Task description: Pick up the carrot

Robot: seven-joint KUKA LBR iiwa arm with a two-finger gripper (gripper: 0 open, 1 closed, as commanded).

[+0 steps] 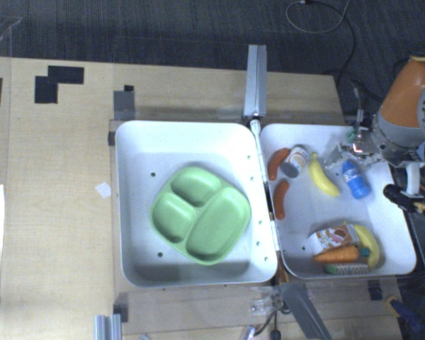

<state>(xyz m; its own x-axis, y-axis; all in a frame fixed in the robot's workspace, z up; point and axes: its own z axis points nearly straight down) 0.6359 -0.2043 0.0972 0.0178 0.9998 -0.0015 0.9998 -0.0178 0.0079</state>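
As it lies, carrot (338, 255), long axis left-right, right bin (304, 214)

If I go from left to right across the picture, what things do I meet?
Green plate → far sausage → can → long banana → blue bottle. The carrot overlaps others, so I left it out.
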